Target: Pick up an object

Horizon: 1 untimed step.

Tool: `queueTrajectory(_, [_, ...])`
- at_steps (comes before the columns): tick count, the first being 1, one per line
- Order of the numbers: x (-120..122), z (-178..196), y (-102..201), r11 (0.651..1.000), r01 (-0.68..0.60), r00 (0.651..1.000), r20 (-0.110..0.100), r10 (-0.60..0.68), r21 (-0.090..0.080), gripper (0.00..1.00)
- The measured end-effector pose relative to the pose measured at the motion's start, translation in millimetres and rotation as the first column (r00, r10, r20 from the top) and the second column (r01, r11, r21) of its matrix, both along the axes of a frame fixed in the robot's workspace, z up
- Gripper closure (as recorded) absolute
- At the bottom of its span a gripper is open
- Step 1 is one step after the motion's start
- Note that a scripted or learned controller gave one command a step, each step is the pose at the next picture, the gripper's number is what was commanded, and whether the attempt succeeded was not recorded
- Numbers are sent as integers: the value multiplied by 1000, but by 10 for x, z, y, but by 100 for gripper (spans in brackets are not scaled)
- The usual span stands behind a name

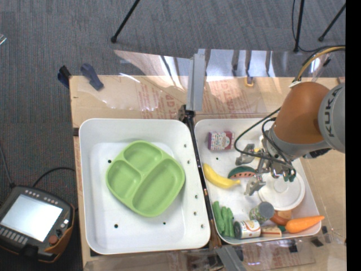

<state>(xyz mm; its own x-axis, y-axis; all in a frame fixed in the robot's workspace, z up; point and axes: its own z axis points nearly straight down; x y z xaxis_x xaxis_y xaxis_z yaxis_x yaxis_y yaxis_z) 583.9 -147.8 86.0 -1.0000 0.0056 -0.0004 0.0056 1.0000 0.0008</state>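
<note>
My gripper (256, 180) hangs low over the middle of the right bin (202, 151), under the orange wrist band (302, 114). It sits just right of a yellow banana (219, 178) and a watermelon slice (244, 172), at the left rim of a white bowl (289, 192). I see nothing clearly held in it. A purple pouch (220, 140) lies at the bin's far left. Along the near edge lie green pea pods (224, 218), a small can (248, 228), a grey round lid (262, 210) and an orange carrot (303, 224).
The left bin (93, 151) holds a green divided plate (145, 177). A metal post (196, 81) rises behind the divider between the bins. A tablet pendant (34, 219) lies on the floor at the lower left.
</note>
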Motion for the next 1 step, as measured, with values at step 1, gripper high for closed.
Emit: queueTrajectory(1, [475, -5, 681, 992, 123, 992, -2, -123, 2, 0])
